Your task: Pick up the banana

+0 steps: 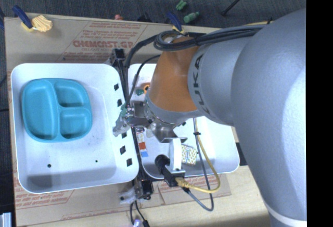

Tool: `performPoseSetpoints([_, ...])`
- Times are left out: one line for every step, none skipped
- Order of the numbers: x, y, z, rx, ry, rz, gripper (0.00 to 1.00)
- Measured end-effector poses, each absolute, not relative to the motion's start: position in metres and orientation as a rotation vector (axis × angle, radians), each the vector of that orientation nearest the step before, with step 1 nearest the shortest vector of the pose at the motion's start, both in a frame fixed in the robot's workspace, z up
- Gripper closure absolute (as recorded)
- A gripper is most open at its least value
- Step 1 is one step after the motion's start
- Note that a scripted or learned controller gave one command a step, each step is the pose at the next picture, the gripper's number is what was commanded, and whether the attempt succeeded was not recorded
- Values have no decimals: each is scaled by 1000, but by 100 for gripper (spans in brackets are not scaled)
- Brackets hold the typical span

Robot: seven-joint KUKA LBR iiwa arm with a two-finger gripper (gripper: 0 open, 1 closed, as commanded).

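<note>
Your arm [244,90], grey with its orange band [174,83], covers most of the right bin [226,155] and reaches down over that bin's left half. Left of the right bin, touching it, sits the left bin [62,174], both on the cardboard-topped desk [78,38]. In the left bin's upper part lies a blue divided tray [56,109]. Under the wrist, in the right bin's lower part, you see a small patterned packet [187,154] and a yellow cable [203,187] looping past the rim. You cannot tell how the pincer [136,119] stands, and the banana is hidden under the arm.
</note>
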State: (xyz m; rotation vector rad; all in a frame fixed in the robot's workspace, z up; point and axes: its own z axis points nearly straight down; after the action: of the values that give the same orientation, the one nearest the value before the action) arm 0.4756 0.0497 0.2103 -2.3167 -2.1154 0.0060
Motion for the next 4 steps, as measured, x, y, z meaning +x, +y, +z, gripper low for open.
performPoseSetpoints([475, 110, 91, -2191, -2246, 6, 0])
performPoseSetpoints([475, 201, 91, -2137, -2297, 7, 0])
performPoseSetpoints([470, 205, 89, -1067, -2928, 31, 0])
performPoseSetpoints([471, 209, 100, -1051, -2933, 20, 100])
